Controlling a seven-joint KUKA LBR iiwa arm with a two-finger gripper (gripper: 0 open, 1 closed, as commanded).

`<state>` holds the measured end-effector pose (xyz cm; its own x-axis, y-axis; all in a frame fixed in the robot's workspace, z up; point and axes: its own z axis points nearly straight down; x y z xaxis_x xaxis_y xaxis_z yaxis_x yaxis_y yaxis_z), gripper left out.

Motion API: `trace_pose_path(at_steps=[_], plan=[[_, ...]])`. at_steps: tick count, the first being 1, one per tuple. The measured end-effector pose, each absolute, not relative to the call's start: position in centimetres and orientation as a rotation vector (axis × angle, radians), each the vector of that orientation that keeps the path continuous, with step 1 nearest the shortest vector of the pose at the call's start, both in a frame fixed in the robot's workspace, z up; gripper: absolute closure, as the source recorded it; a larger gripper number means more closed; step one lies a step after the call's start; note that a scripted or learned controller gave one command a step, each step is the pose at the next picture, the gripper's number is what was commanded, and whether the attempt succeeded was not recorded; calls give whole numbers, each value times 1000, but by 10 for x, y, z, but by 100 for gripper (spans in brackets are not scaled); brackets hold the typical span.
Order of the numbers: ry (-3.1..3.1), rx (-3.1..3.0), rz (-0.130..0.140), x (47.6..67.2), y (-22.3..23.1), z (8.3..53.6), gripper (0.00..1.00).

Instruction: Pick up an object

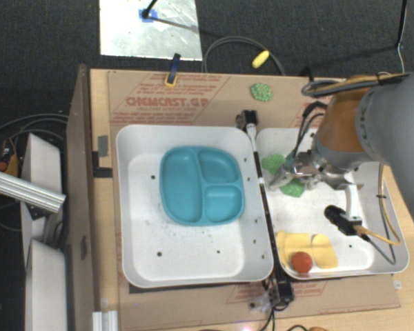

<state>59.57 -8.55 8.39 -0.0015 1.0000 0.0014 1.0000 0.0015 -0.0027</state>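
My gripper (288, 174) reaches down into the upper left part of the right bin (379, 266). A green object (272, 162) lies just left of it, and another green piece (294, 189) lies right below it. Whether either is between the fingers is hidden by the wrist. At the front of the same bin sit a yellow block (294, 243), a paler yellow piece (323, 252) and a small red ball (301, 261).
The left bin (134, 254) holds a blue divided plate (201, 185). On the bench behind the bins lie a green dotted disc (261, 92) and a yellow item (261, 59). The arm covers the right bin's upper right.
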Motion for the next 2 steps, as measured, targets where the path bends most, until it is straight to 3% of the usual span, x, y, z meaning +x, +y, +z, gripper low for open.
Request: trace_pose_path(at_steps=[1, 2], plan=[[-2229, -2221, -5, 630, -109, 85, 0], [-2222, -2219, 1, 596, -93, 84, 0]])
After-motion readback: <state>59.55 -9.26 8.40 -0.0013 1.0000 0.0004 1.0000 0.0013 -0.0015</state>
